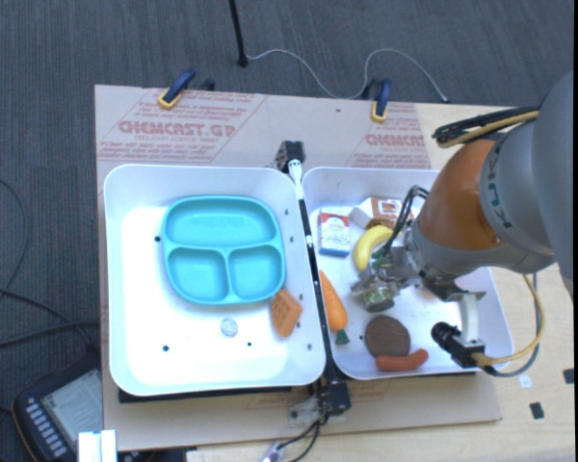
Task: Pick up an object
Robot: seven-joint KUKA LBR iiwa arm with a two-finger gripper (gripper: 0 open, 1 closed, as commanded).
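Camera view: right bin [501,340] holds banana [369,244], brown disc [387,334], carrot [332,301]. Pincer [378,287] low among them; whether spread or pinching, cannot tell. Advice: centre on one item, clear of neighbours, before closing.

High slanted view over both bins [116,258]

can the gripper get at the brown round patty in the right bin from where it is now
Probably yes. The gripper hangs just above the brown patty, whose top is uncovered. The red sausage touches its lower edge and might get nudged.
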